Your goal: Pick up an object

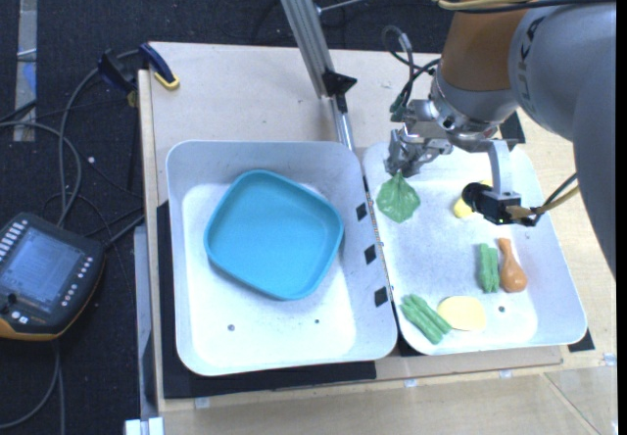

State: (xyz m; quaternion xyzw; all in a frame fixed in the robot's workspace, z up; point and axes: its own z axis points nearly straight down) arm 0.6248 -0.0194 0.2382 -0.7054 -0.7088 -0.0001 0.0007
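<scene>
Dark floor with cables surrounded the bench (245, 80). Gripper (402, 167) held the leaf (398, 199) between narrow fingers, over the right bin (549, 325); behind it, two beans, one carrot, one yellow disc. Left bin (196, 325) held one plate (274, 233).

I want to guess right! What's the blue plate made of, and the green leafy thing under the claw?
The blue plate looks like smooth hard plastic: one even colour, rounded corners, a soft sheen. The green leafy thing looks like a toy leaf, perhaps soft plastic or rubber; its matte, crinkled edge suggests that, but I can't be sure.
</scene>
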